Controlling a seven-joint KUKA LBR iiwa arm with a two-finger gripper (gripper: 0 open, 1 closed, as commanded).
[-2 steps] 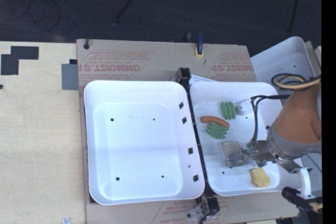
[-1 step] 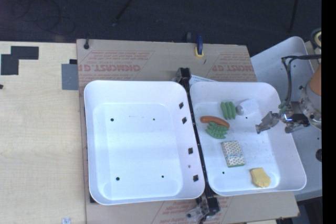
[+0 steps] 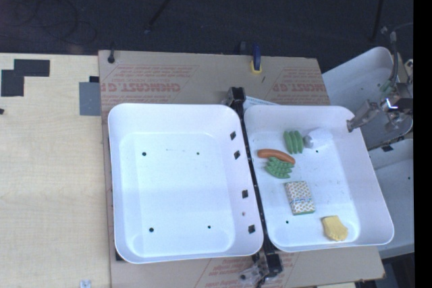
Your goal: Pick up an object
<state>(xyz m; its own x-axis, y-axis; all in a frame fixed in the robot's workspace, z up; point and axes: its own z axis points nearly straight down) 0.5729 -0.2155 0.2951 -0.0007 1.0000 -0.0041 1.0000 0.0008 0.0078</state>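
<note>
The right bin (image 3: 368, 175) holds several small objects. A green pea-pod piece (image 3: 293, 141) lies beside a small white object (image 3: 312, 140). Just below them are an orange sausage-shaped piece (image 3: 276, 155) and a green leafy piece (image 3: 279, 169). A patterned little box (image 3: 300, 197) sits lower down, and a yellow chunk (image 3: 334, 228) lies near the bin's front right corner. My gripper (image 3: 375, 113) hangs at the far right, over the right bin's upper right rim, apart from all the objects.
The left bin (image 3: 121, 165) sits beside the right one on a cardboard sheet (image 3: 175, 81). Black clips (image 3: 244, 193) run along the seam between the bins. A pale wooden bench top (image 3: 47, 179) extends to the left.
</note>
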